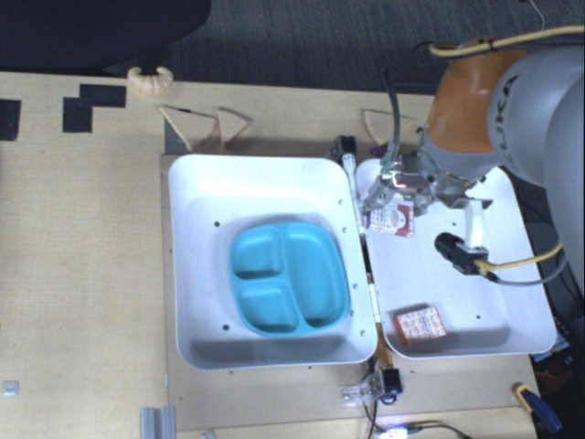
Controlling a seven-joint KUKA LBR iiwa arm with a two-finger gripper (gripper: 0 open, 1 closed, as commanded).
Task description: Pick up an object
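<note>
Over the far left corner of the right shallow white bin [512, 332] we note the claw [395, 199] low above a small red-and-white packet [393, 219]; we cannot tell its opening, nor whether it holds anything. We judge the pick not yet done: lifting remains. A second small red-and-white packet [420, 324] lies near that bin's front. A turquoise three-compartment plastic tray [288, 277] sits in the left shallow white bin [196, 245].

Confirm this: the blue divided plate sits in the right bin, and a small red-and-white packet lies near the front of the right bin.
Wrong on one count: the camera view shows the blue divided plate in the left bin. The small red-and-white packet does lie near the front of the right bin.
</note>
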